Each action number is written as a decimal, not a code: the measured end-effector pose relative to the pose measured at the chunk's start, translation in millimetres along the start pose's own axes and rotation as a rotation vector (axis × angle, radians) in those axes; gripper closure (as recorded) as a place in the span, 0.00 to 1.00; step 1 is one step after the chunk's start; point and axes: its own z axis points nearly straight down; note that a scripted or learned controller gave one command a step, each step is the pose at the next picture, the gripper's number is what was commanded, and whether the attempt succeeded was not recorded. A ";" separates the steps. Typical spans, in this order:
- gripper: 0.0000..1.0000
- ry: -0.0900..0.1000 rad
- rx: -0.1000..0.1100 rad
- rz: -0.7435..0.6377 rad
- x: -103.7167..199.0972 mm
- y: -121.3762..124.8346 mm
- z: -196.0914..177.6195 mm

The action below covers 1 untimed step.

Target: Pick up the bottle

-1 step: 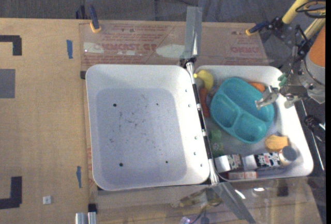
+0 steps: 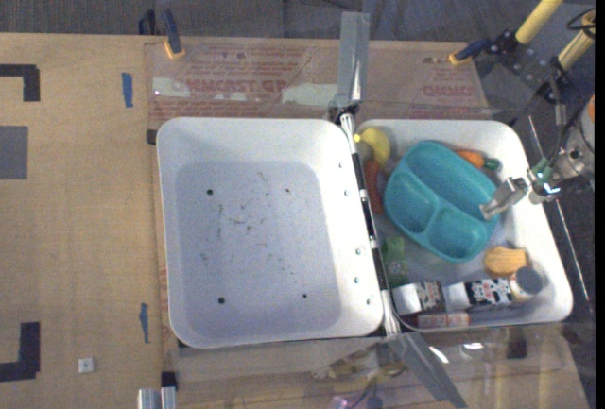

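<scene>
Gripper sits over the right edge of the teal divided tray in the right bin; whether it is spread or closed cannot be told, and nothing is visibly held. The tray lies tilted, covering most of that bin's floor. The bottle lies on its side below the tray, along the bin's near wall, beside a second container. A yellow item sits at the tray's upper left. The left bin lies beyond the tray's left.

In the right bin, the pincer hovers over a teal divided tray, while the bottle lies along the near wall.
</scene>
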 end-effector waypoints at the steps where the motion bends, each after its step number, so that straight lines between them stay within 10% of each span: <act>1: 0.00 -0.002 -0.002 0.101 -5.4 4.2 157.3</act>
